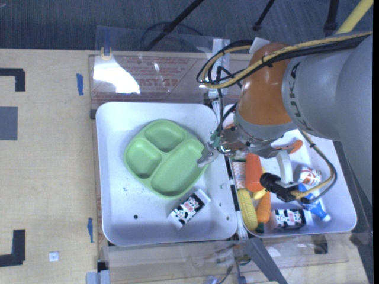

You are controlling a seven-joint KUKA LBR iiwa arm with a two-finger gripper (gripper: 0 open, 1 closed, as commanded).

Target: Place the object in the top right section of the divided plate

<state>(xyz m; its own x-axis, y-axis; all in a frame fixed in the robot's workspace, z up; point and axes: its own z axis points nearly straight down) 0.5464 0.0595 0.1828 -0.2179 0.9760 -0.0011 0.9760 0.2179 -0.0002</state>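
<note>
One green plate with three parts and one cow carton lie in the left bin. The gripper touches the plate's right edge; I cannot tell its grip.

bench: pale wood | blue tape marks | floor: dark grey carpet
</note>
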